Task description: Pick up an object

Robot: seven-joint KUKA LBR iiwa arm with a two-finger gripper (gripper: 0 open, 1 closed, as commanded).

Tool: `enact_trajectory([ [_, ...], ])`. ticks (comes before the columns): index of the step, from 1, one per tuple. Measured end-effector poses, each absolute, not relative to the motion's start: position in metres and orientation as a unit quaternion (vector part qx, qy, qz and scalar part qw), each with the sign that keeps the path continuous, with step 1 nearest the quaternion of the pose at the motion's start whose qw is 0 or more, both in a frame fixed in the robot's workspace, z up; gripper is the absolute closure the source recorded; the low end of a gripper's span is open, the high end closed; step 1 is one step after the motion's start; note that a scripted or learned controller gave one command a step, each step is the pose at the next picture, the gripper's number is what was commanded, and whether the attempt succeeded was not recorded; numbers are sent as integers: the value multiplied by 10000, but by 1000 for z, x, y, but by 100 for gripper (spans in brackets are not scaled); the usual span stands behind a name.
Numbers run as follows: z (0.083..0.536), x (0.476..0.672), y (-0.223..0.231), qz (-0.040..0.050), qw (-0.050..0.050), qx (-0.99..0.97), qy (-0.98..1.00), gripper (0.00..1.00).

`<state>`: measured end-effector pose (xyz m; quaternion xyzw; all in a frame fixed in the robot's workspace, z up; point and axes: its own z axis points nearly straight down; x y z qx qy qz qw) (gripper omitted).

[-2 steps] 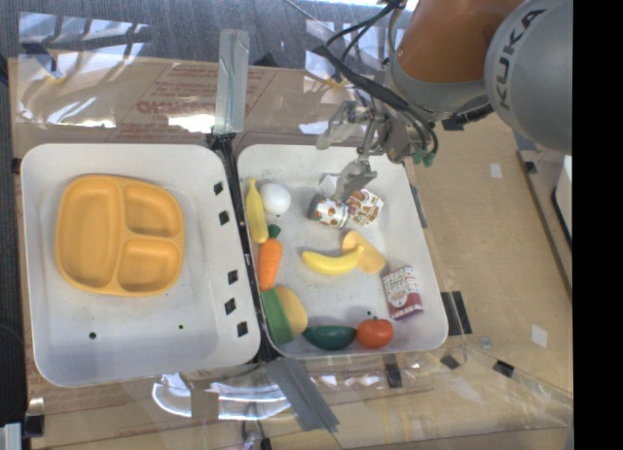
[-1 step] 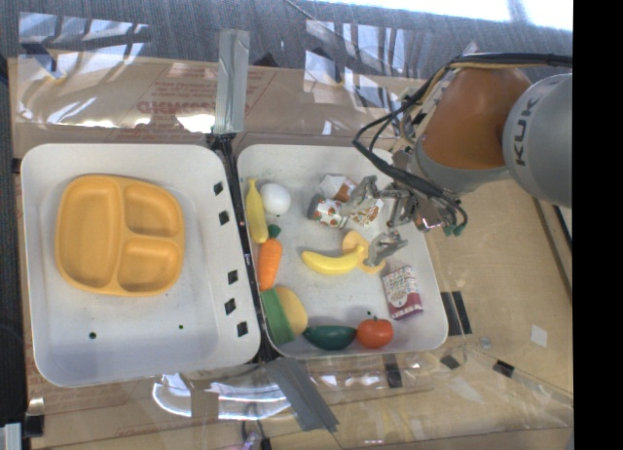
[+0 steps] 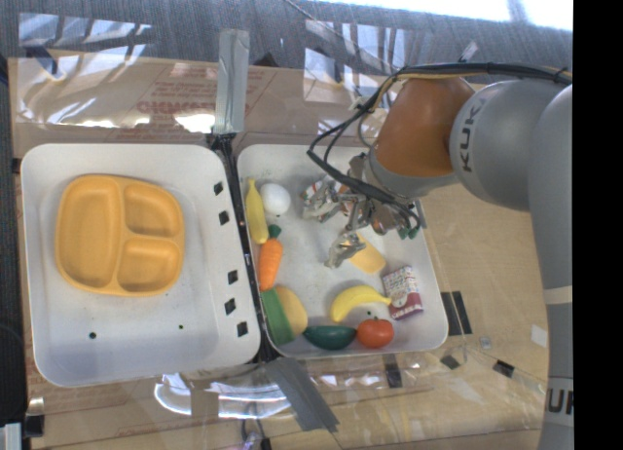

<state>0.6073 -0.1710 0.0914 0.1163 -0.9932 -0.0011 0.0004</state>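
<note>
My gripper (image 3: 333,224) hangs low over the right bin (image 3: 428,273), under the orange wrist band. Its two metal fingers (image 3: 319,199) stand apart, open, with bare bin floor between them. A yellow cheese wedge (image 3: 369,261) lies just right of the nearer finger, not held. A white egg (image 3: 275,200) and a long yellow corn cob (image 3: 255,212) lie to the gripper's left. Below it are a carrot (image 3: 271,261), a banana (image 3: 357,300), a red-and-white packet (image 3: 402,293), a tomato (image 3: 375,333) and a dark green vegetable (image 3: 329,337).
The left bin (image 3: 58,341) holds a yellow divided plate (image 3: 119,234). A green and yellow item (image 3: 283,313) leans against the right bin's left wall. The grey arm (image 3: 516,146) covers the right bin's far right side.
</note>
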Motion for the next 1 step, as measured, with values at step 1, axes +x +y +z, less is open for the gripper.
enact_trajectory([
  [1, 93, 580, -209, -4, -2, 1568, -9876, 0],
])
